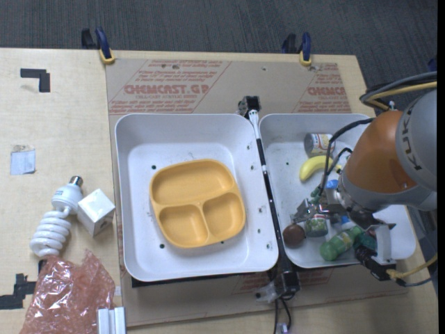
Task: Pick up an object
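Robot arm [389,162] enters from 3 o'clock; its hand [314,213] is lowered into the right bin [278,134], grip state indeterminate. Banana [314,167] at 12 o'clock of the hand, brown object [294,235] at 7 o'clock. Yellow tray [198,204] occupies the left bin [132,186].

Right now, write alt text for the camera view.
A grey and orange robot arm reaches into the right bin, over a banana, a can and other small items. The left bin holds a yellow divided plate.
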Controlling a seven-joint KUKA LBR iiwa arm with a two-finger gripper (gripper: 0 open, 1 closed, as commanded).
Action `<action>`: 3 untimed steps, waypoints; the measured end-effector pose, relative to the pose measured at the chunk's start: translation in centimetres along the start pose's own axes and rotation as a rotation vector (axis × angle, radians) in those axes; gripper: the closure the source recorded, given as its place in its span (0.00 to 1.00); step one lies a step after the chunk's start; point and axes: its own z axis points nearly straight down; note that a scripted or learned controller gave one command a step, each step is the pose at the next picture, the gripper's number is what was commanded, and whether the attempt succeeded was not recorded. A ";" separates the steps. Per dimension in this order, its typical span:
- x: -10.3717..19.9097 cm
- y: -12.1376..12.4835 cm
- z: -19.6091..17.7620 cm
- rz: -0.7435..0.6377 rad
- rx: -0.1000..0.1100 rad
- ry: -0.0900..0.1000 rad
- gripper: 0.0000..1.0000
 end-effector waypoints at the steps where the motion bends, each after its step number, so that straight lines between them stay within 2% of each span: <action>1: 0.0 0.1 -1.0 0.001 -0.003 0.000 1.00; 2: 8.9 -1.5 -14.3 -0.002 -0.003 -0.001 1.00; 3: 10.7 3.7 -12.3 -0.004 -0.001 -0.001 1.00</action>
